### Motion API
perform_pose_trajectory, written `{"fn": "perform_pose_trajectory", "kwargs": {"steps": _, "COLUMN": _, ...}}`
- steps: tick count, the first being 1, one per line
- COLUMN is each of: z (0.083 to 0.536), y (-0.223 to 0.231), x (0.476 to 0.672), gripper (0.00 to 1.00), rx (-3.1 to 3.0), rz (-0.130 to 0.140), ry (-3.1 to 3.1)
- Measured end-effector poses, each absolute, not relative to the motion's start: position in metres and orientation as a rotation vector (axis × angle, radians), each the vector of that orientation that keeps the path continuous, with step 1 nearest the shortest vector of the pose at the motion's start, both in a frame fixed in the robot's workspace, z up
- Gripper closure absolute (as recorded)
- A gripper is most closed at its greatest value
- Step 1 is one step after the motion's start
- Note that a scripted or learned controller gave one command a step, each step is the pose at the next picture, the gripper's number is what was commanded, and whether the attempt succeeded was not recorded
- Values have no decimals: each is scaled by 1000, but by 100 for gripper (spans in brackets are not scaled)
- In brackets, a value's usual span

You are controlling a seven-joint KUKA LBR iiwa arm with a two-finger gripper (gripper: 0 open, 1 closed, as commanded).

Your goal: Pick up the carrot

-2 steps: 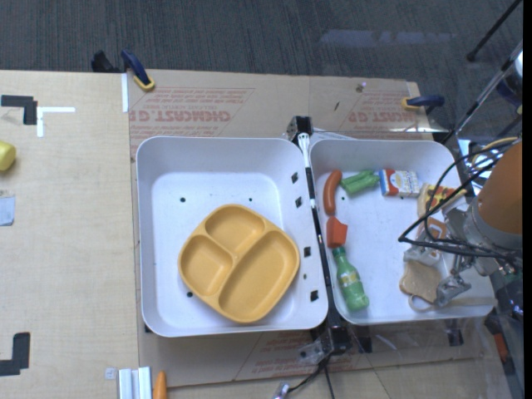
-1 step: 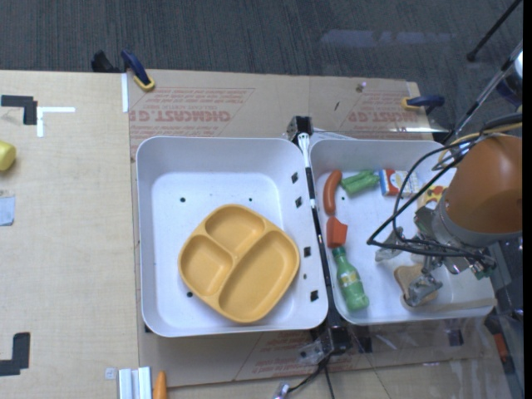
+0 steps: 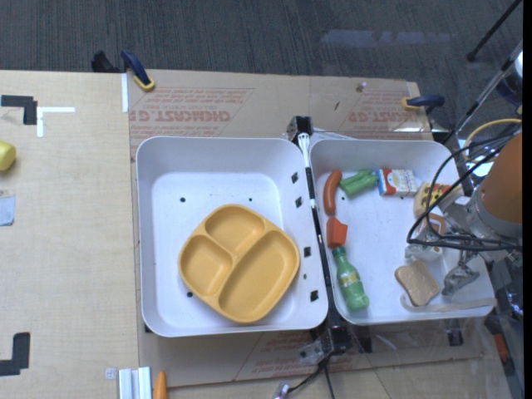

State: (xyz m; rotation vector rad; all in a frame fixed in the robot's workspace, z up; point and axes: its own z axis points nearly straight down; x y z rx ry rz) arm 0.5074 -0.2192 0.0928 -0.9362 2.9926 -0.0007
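The carrot (image 3: 336, 233), a short orange-red stub, lies in the right bin (image 3: 374, 152) close to its left wall, between a longer reddish sausage (image 3: 332, 189) and a green bottle (image 3: 350, 279). My gripper (image 3: 442, 264) hangs over the right bin's near right corner, just above and to the right of a bread slice (image 3: 417, 283). It is far to the right of the carrot, open, with nothing between its fingers. Black cables partly cover it.
The left bin (image 3: 158, 248) holds a yellow divided plate (image 3: 239, 262). In the right bin's far part lie a green vegetable (image 3: 358, 182), a small carton (image 3: 399, 181) and a yellow-orange item (image 3: 429, 198). A yellow object (image 3: 5, 155) sits on the bench at far left.
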Motion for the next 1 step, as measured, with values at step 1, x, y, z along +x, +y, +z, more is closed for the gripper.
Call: {"fn": "perform_pose_trajectory", "kwargs": {"steps": 1, "z": 92, "y": -167, "x": 486, "gripper": 0, "rx": -1172, "rz": 4, "ry": 2911}}
